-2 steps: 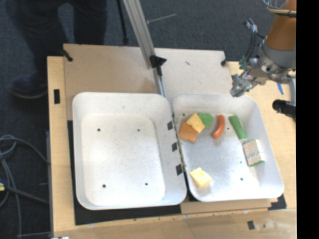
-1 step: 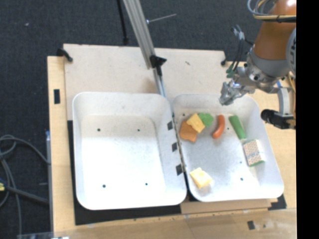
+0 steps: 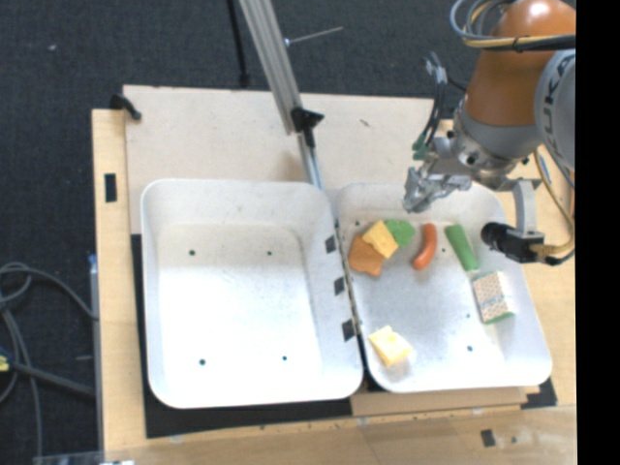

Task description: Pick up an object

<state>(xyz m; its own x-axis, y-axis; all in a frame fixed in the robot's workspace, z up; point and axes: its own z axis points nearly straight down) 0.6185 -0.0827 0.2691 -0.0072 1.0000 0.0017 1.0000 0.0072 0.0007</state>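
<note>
My gripper (image 3: 418, 200) hangs over the far edge of the right bin (image 3: 513, 356), above and slightly right of a cluster of small items. That cluster holds a yellow block (image 3: 381, 239) on an orange-brown piece (image 3: 364, 257), with a green piece (image 3: 401, 231) beside it. An orange-red sausage shape (image 3: 424, 246) and a green stick (image 3: 461, 246) lie just right of them. A speckled pale box (image 3: 492, 296) rests near the right wall, and a pale yellow chunk (image 3: 391, 346) sits near the front. Nothing shows between the fingers.
The left bin (image 3: 194, 356) lies beside the right one, sharing a middle wall. A slanted metal pole (image 3: 274, 56) rises behind the bins. A black fitting (image 3: 509, 239) sticks in over the right bin's right rim.
</note>
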